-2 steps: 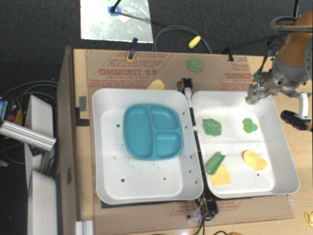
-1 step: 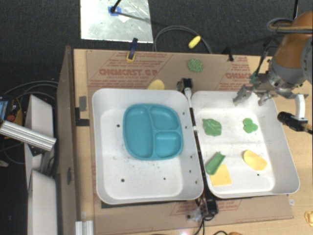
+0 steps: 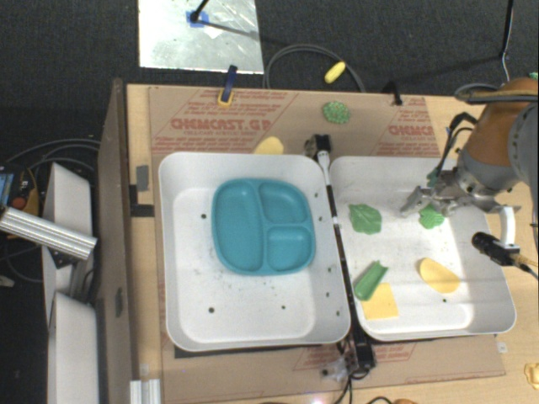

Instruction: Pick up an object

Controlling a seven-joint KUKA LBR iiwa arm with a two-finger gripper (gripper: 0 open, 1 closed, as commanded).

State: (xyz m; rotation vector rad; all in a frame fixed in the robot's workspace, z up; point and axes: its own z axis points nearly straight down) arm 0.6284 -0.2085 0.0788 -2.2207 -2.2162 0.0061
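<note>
In the right bin (image 3: 484, 314), I see the gripper (image 3: 429, 204) with fingers spread, poised over a small green piece (image 3: 432, 219) near that bin's middle. It looks light, rigid and slippery; I would pinch across its narrow sides. Left of it lies a green leaf (image 3: 365, 218), below a yellow slice (image 3: 439, 275); neither obstructs.

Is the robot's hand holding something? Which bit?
It cannot be told. The hand is right over a small green piece in the right white bin, but the hold itself is unclear.
</note>
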